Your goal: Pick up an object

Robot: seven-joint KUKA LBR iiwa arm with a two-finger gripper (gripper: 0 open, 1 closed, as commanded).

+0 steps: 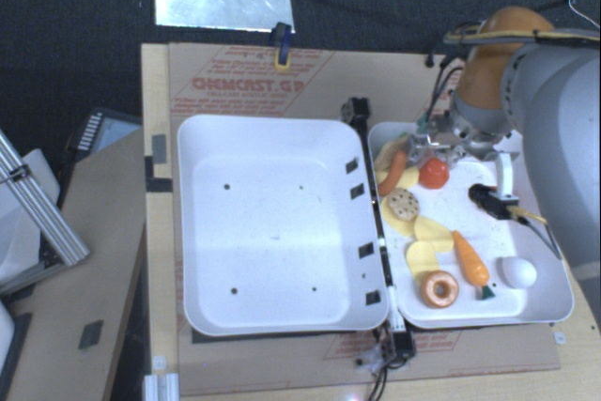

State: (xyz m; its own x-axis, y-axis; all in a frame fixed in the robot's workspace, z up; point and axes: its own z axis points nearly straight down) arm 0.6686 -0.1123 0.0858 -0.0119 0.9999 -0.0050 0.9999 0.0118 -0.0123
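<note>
The gripper (434, 149) sits over the upper part of the right bin (556, 300), at the end of the grey arm (554, 108) that enters from the right of the frame. Whether the gripper is open or closed cannot be told from this view.

All objects available for picking lie in the right bin:
- A red tomato (433, 174) lies directly below the gripper in the frame, at or touching its tip. It cannot be told whether it is gripped.
- An orange-red sausage (393, 172) lies tilted just left of the tomato, near the bin's left wall.
- A chip cookie (403, 203) lies below the sausage.
- Two yellow pieces (427, 241) lie below the cookie, toward the bin's centre.
- A carrot (470, 260) lies diagonally, just right of the yellow pieces.
- A donut (439, 288) lies near the lower rim.
- A white egg (516, 272) lies right of the carrot, near the lower right corner.

The left bin (188, 138) adjoins the right bin at the frame's centre. Both bins rest on the table (246, 82).
</note>
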